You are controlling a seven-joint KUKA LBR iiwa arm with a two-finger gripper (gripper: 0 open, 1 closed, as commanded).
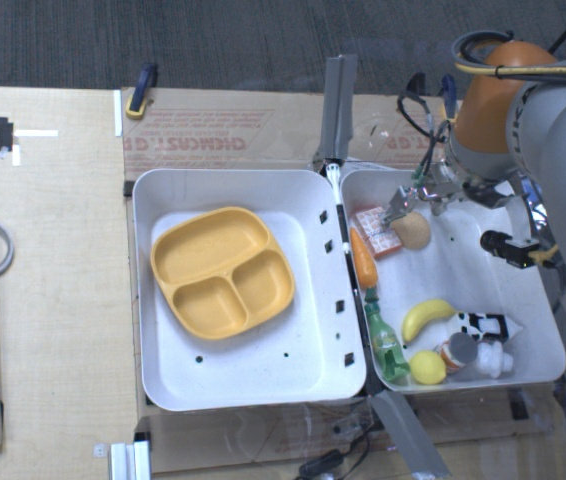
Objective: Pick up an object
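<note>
My gripper point(403, 205) hangs low in the far left part of the right bin point(523, 298). It is just above a tan rounded object point(414, 231) and the red and white box point(376, 232) beside it. Nothing shows as held. Along the bin's left wall lie an orange carrot point(363, 259) and a green bottle point(384, 340). Near the front are a banana point(426, 317), a yellow lemon point(426, 368), a black and white toy point(484, 326) and a small bottle with a brown cap point(468, 354).
The left bin point(163, 358) holds a yellow divided plate point(222, 271). The grey arm with its orange band point(493, 108) reaches in over the right bin's far right corner. A metal post point(338, 108) stands behind the wall between the bins.
</note>
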